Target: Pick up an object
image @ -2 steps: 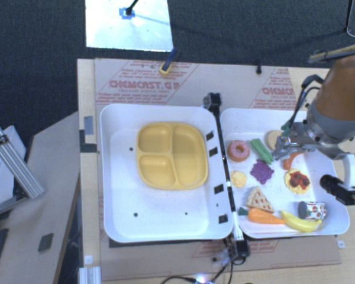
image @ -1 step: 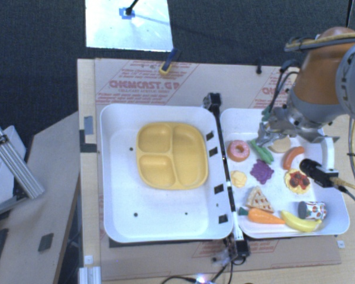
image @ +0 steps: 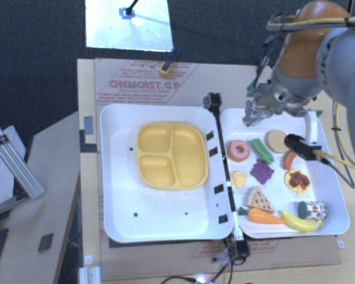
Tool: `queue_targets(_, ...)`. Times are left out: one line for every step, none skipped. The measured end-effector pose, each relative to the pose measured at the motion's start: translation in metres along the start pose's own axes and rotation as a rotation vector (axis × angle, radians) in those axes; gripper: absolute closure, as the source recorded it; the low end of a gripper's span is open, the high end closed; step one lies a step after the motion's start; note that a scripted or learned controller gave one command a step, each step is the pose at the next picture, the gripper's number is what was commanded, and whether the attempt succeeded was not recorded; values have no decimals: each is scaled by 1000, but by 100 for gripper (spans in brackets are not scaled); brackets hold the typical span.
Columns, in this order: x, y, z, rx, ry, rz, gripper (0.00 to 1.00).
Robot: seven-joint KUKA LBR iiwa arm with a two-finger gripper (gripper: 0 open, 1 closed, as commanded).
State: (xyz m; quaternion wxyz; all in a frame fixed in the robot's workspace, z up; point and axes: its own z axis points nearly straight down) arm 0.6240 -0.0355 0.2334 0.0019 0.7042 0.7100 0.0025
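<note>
While gripper (image: 252, 116) hovers, donut (image: 238, 151) below

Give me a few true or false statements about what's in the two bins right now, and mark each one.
1. The yellow divided tray lies in the left bin. True.
2. The donut sits in the tray. False: it lies in the right bin.
3. The banana lies beside the carrot. True.
4. The gripper hangs over the left bin. False: it is over the right bin's far end.
</note>
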Motion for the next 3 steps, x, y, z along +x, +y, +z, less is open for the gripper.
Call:
queue_targets(0,4,1,3,-2,3,100)
queue_targets(-2,5,0,3,-2,4,100)
queue_targets(-1,16,1,3,-2,2,100)
